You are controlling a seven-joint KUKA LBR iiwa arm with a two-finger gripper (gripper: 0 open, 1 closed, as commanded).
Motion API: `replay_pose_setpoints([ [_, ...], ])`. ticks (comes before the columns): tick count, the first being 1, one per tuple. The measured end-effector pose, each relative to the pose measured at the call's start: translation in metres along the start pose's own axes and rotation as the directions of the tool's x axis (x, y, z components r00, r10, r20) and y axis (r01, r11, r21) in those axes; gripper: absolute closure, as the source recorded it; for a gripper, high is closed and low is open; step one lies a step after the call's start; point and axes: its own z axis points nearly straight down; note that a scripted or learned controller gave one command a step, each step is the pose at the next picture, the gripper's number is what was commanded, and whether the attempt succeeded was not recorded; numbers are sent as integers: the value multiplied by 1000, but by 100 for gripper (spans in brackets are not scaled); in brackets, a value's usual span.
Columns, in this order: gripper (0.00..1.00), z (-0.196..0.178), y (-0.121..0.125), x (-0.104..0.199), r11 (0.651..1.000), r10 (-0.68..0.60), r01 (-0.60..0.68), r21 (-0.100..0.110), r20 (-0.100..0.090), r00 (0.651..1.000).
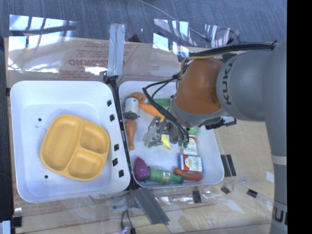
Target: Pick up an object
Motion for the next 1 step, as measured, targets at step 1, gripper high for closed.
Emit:
replay_pose_setpoints([
  [1,0,0,0,0,1000,-1,1,0,0,1000],
])
